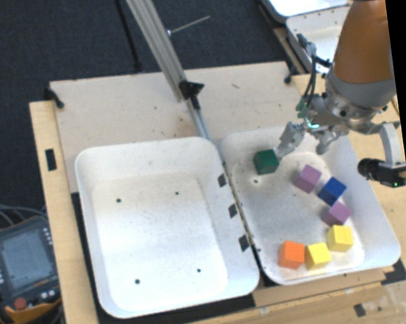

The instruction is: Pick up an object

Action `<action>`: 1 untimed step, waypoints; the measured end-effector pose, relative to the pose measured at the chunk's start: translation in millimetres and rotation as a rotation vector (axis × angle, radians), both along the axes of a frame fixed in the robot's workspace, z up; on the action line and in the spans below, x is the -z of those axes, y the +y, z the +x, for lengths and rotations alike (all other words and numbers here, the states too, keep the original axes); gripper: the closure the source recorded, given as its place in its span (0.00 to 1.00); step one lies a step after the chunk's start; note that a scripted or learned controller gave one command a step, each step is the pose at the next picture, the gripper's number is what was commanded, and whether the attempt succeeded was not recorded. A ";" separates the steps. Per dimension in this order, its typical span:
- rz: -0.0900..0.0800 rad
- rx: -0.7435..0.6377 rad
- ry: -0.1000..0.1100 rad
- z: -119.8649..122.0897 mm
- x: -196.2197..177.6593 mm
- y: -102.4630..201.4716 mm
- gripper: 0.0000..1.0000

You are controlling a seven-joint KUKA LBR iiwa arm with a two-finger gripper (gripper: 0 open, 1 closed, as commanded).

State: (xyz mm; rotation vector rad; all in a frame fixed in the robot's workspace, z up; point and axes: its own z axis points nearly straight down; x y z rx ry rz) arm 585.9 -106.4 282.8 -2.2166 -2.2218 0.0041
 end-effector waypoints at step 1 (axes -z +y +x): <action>0.000 0.001 -0.005 0.7 -2.5 -0.1 0.00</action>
